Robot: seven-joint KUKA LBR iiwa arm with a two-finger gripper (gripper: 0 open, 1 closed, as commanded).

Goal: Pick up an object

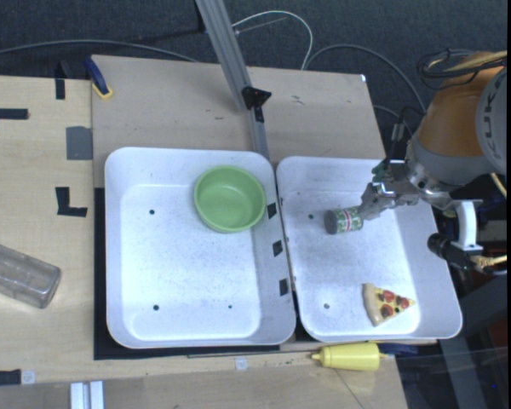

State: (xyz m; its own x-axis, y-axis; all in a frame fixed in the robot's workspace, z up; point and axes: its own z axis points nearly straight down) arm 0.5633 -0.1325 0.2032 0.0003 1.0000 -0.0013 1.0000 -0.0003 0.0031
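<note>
A small grey cylindrical can with a green and red label (344,221) lay on its side in the upper middle of the right white bin (426,313). The gripper (368,208) reached down to the can's right end, touching it or nearly so; whether the jaws were open or closed could not be told. A toy pizza slice (385,302) lay near that bin's lower right corner. A green round plastic bowl (229,198) sat in the left white bin (145,296), and a yellow bottle (351,357) lay on the tabletop just below the right bin.

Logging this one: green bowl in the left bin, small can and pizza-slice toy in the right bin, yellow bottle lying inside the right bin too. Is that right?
Not quite. The camera view shows the yellow bottle lying on the bench just outside the right bin, along its near edge. The rest holds: green bowl in the left bin, small can and pizza-slice toy in the right bin.
</note>
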